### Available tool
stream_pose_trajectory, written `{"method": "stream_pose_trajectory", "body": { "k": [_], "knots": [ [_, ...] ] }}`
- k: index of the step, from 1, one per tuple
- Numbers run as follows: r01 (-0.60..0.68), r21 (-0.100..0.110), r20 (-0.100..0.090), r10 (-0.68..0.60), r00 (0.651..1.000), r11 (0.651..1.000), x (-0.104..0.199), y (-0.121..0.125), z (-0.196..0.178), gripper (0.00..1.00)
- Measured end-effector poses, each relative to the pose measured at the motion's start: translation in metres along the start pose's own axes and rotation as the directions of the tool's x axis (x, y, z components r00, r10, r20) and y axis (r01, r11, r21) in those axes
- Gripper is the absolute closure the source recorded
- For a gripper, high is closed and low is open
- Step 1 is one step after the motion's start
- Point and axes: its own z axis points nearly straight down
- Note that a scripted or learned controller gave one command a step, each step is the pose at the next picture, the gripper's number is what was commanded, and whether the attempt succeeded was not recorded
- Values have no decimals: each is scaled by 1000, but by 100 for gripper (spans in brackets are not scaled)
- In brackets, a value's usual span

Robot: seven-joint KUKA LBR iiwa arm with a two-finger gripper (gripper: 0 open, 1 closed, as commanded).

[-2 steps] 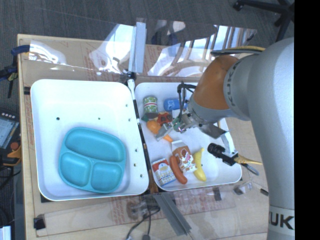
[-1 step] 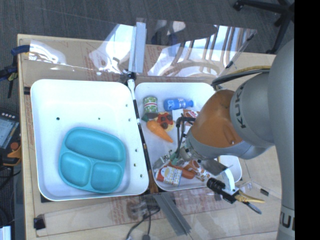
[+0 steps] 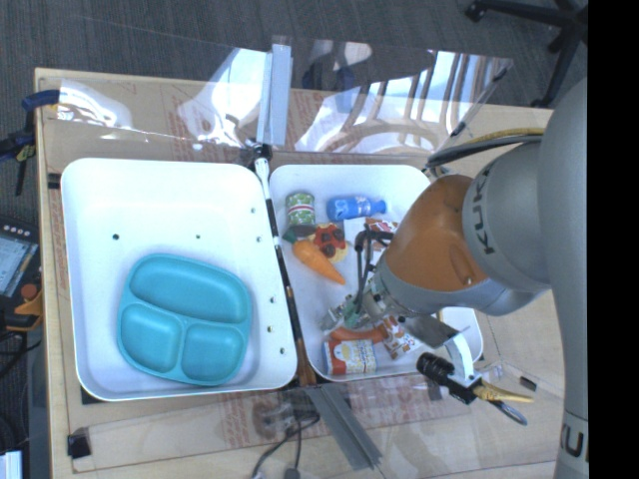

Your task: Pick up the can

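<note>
You can read part of the white maker's lettering, "KU", on the grey arm [image 3: 519, 223] above the right bin [image 3: 300, 183]; the can's green label is too small to read. The can [image 3: 300, 211] stands upright with its long axis vertical at the far left of that bin, beside a blue bottle [image 3: 354, 208] lying on its side and just behind a carrot [image 3: 319, 260]. The pincer [image 3: 357, 309] sits low over the bin's near clutter, well apart from the can, and you cannot tell how far it is open.
</note>
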Motion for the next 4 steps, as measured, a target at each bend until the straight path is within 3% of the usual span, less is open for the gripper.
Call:
{"method": "stream_pose_trajectory", "body": {
  "k": [1, 2, 3, 4],
  "knots": [
    [0, 0, 0, 0, 1000, 1000, 0, 0, 0, 0],
    [249, -4, 6, -249, 969, 969, -58, 95, 8, 0],
    [133, -3, 12, -133, 991, 991, 0, 28, 4, 0],
    [4, -6, 5, -4, 1000, 1000, -52, 85, -33, 0]
  ]
}}
